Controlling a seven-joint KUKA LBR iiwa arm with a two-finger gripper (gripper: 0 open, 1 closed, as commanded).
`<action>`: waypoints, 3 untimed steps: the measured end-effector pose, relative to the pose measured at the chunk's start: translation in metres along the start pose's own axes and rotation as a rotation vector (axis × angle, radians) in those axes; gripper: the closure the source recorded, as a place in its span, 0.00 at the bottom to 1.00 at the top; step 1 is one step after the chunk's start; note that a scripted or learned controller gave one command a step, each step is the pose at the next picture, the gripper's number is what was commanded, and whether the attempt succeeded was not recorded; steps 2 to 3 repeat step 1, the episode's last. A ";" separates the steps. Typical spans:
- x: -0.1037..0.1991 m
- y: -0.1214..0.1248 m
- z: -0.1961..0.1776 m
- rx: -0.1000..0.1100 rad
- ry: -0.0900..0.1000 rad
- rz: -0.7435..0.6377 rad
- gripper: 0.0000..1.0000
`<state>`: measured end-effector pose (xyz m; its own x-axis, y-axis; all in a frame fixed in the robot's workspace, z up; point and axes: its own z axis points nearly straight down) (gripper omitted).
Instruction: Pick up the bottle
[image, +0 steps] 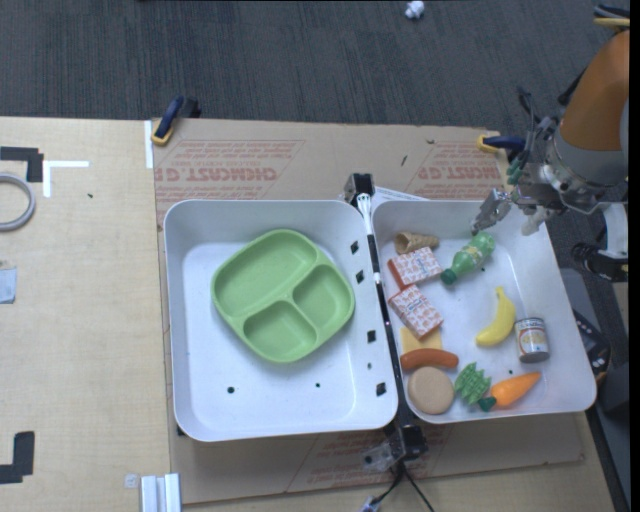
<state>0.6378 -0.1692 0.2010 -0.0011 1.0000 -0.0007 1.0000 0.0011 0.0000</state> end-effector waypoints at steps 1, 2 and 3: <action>0.000 0.000 -0.010 0.000 -0.001 -0.003 1.00; 0.000 0.000 -0.010 0.000 -0.001 -0.003 1.00; 0.000 0.000 -0.010 0.000 -0.001 -0.003 1.00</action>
